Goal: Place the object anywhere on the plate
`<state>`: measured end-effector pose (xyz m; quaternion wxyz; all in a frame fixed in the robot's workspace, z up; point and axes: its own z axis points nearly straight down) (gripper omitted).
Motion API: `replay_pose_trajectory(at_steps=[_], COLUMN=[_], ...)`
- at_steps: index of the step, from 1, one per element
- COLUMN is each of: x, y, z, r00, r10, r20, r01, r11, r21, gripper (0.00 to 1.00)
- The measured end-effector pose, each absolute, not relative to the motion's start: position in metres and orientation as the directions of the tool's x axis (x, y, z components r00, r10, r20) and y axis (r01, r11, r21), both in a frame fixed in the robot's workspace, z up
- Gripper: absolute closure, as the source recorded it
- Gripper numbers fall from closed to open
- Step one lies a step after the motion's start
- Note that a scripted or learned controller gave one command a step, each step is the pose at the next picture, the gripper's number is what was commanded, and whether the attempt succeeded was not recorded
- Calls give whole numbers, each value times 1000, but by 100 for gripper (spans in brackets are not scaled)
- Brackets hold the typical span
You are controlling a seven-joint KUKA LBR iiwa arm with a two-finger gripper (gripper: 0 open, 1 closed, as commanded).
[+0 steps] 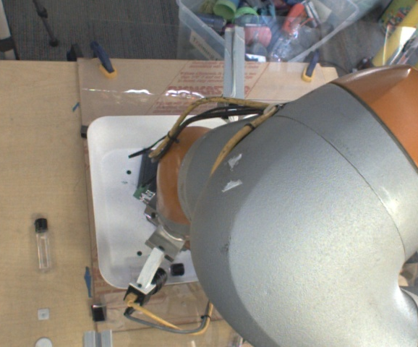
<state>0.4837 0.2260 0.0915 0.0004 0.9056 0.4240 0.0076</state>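
Arm (pixel 325 215): the grey housing and its orange band take up the centre and right of the frame. It reaches in from the right and bends down over the white bin (pixel 111 215), probably so that the tool points at the bin floor.

White bin: its left part and rounded near corner are in sight, and the rest is covered by the arm. It sits on the wooden bench (pixel 21 157), framed by a brown taped sheet. Blue clamps (pixel 105 65) pin the far edge of that sheet, presumably to stop the bin shifting under contact.

Clear tub (pixel 267 13): behind the bench, full of mixed coloured toys, probably spare stock and well apart from the work.

Gripper (pixel 158 243): low over the near part of the bin, tucked beneath the wrist. I cannot tell whether it is open, closed or gripping anything, because the wrist hides it from this angle.

Glass vial (pixel 43 244): lying on the bench left of the bin, outside it, black cap pointing away.

Small black piece (pixel 176 270): on the bin floor near the front wall, just beside the gripper. I judge this the likeliest task object, and it is lying loose rather than carried.

Plate: I cannot tell where it lies, and it may be under the arm. Placing is not yet done.
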Motion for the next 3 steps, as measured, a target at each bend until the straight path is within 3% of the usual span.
replay_pose_trajectory(at_steps=[1,2,3], x=[507,530,530], y=[224,225,225], z=[123,224,223], r00=[234,-256,-257], r10=[972,967,966], r20=[-1,-1,-1], r01=[972,967,966], r11=[-234,256,257], r21=[0,0,0], gripper=[100,100,0])
